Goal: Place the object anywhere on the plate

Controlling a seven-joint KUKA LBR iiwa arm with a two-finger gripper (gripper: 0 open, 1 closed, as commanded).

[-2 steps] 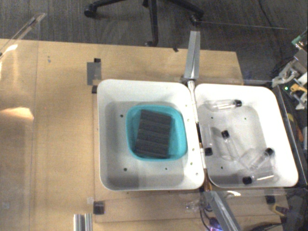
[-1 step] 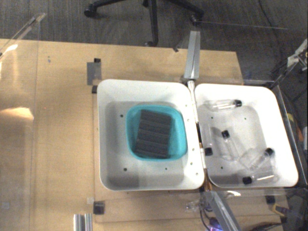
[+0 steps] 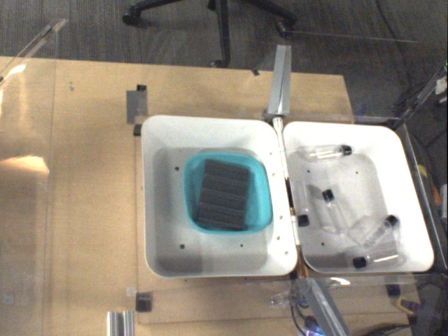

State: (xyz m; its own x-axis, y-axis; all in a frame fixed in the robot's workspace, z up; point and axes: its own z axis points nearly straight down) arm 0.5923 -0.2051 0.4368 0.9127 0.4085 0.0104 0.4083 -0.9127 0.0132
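Tool grip, arm pose: cannot tell. Dark ridged block (image 3: pixel 224 194) flat on teal plate (image 3: pixel 262 205), left bin (image 3: pixel 159 187); clear vials (image 3: pixel 326 150) in right bin (image 3: pixel 413 194).

The pose of the arm and its wrist cannot be told from this moment, and neither can the state of the gripper.
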